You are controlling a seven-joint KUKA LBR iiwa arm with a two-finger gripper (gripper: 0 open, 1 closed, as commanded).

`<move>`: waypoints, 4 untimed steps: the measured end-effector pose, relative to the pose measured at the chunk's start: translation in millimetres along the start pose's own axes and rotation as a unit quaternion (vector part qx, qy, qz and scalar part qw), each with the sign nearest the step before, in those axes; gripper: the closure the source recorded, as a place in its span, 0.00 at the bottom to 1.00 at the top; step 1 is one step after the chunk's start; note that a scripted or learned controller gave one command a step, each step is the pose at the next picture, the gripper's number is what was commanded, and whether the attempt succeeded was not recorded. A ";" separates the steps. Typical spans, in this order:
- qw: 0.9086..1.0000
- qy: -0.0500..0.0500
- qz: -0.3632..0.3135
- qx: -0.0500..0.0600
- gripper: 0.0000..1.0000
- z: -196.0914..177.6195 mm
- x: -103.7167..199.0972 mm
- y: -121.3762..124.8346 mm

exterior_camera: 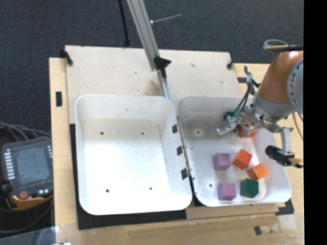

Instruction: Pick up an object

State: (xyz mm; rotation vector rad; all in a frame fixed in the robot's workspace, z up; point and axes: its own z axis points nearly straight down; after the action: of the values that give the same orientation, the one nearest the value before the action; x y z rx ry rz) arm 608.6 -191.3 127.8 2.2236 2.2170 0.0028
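Your tool (240,128) hung low over the right bin (204,114), near its back; whether it was gripping anything, you couldn't tell. An orange block (248,132) sat right under it. Nearer the front lay two purple blocks (222,161), two more orange blocks (242,158) and a green block (250,188).

Both white bins (127,152) are seen as smooth, faintly glossy plastic. The blocks (222,161) appear matt and foam-like. The bench (148,68) is shown as pale, speckled wood. A brushed metal rail (142,24) is caught gleaming.
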 end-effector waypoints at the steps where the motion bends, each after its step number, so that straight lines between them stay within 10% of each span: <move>1: 1.000 -0.001 0.002 -0.002 1.00 -12.5 -1.5 0.7; 4: 1.000 -0.001 -0.002 -0.001 1.00 -127.4 -11.6 5.1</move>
State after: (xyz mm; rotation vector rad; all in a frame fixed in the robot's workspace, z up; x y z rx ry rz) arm 613.4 -202.9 255.2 2.2160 2.2199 0.0025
